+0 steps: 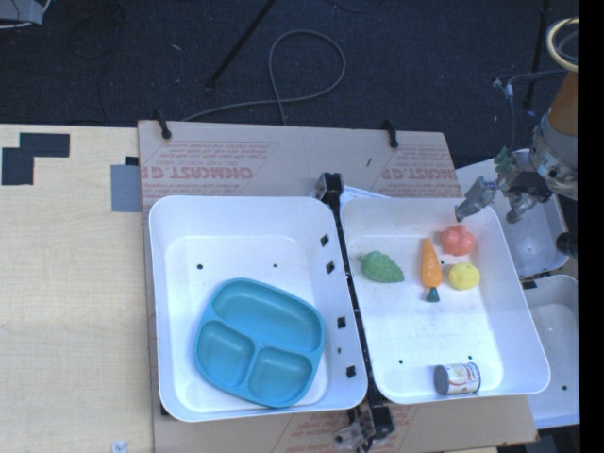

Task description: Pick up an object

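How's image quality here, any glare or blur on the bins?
Camera view: even, soft lighting; the white bins are bright yet hold their edges; faint shadows under the blue tray and can; overall slightly soft; the gripper at the right looks blurrier.

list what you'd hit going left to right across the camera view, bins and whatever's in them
left bin → blue divided plate → right bin → green toy → carrot → can, with the end effector above the right bin's far right corner

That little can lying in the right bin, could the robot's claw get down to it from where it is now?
Probably yes. The can lies alone near the right bin's front edge, with bare floor around it, and nothing stands between it and the gripper hanging over the far corner.
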Motion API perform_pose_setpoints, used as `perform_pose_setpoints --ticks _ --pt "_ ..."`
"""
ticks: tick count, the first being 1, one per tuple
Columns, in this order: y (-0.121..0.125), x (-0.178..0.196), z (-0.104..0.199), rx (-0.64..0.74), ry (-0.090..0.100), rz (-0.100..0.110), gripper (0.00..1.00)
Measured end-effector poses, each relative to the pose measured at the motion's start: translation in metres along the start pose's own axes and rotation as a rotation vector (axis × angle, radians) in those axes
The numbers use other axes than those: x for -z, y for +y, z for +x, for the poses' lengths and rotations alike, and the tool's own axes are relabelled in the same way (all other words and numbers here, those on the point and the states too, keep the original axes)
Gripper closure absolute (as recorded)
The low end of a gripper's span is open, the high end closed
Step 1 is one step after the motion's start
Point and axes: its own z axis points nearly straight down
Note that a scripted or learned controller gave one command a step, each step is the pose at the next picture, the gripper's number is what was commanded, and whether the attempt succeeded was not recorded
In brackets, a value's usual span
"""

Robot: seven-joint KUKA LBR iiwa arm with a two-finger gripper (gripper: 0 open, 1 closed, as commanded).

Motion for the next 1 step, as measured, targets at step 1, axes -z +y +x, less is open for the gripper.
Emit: perform_pose_setpoints --ticks 1 --pt "0.0021 0.0085 0.0003 0.002 -0.003 -0.013 0.0"
